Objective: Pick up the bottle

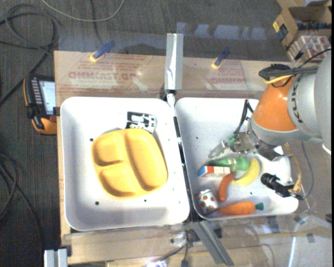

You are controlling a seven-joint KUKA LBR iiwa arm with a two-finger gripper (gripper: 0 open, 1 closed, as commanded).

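Note:
The bottle [220, 168] lies on its side in the right bin [211, 115], pointing left. It has a blue end, a white and red label and a green body. My gripper [231, 147] hangs just above and behind the bottle's green end, reaching in from the right below the orange wrist band. Nothing is visibly held between the fingers.
Around the bottle lie a yellow banana [251, 172], a red pepper [225, 187], an orange carrot [238, 207] and a small red and white toy [207, 200]. The left bin [78, 204] holds a yellow divided plate [131, 163] and a black and white card [140, 120].

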